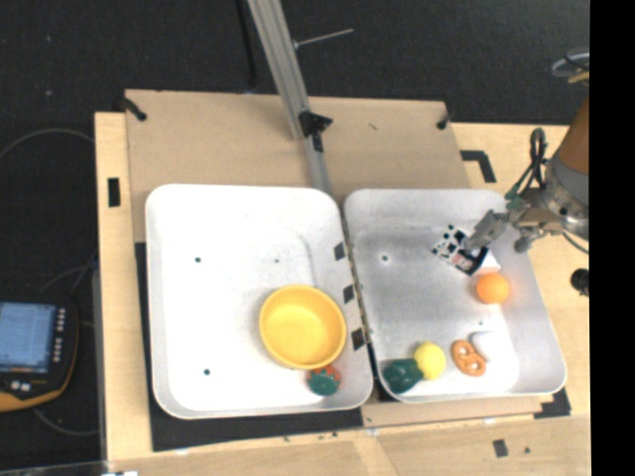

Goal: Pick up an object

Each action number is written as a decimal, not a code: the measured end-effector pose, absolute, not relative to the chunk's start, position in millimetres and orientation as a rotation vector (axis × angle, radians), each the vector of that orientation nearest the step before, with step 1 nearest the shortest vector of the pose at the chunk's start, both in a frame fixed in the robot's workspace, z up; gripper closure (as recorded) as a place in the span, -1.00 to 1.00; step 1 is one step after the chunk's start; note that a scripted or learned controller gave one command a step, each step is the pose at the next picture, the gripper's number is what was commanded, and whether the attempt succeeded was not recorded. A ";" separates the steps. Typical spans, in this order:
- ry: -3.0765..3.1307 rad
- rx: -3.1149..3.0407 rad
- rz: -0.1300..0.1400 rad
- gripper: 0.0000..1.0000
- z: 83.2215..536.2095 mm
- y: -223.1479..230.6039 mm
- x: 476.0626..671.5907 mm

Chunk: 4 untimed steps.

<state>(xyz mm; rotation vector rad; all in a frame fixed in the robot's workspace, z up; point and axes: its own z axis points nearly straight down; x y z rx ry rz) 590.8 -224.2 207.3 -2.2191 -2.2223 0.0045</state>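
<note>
Objects for picking sit in both white bins on the counter, so let me place everything against the yellow bowl, which rests in the left bin toward that bin's near right corner. Tucked just below the bowl's near rim is a small teal piece with a bit of red, touching or nearly touching the bowl.

Over to the right of the bowl, across the seam between the bins, the right bin carries the rest. Nearest the bowl, low along the front wall, there's a dark green lump, and pressed right against it a yellow ball. A step further right lies an orange pretzel-like ring. Up and right of the bowl, an orange ball sits well apart from that front row.

Now the arm: it comes in from the far right, and the claw hangs above the right bin, just up-left of the orange ball. Beside the claw's tip is a small black-and-white checkered object. Whether the claw is spread or closed, or has hold of that checkered piece, I honestly cannot tell from this angle.

Behind the bowl, a grey metal rail slants up away from the bins.
</note>
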 end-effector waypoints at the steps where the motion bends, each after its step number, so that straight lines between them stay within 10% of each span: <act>1: -2.219 -2.219 0.006 -1.00 147.3 -219.7 583.8; 2: -2.220 -2.222 0.004 -1.00 98.3 -220.7 583.3; 3: -2.221 -2.230 -0.002 1.00 112.5 -222.0 585.0; 4: -2.230 -2.224 -0.005 1.00 175.7 -218.8 583.4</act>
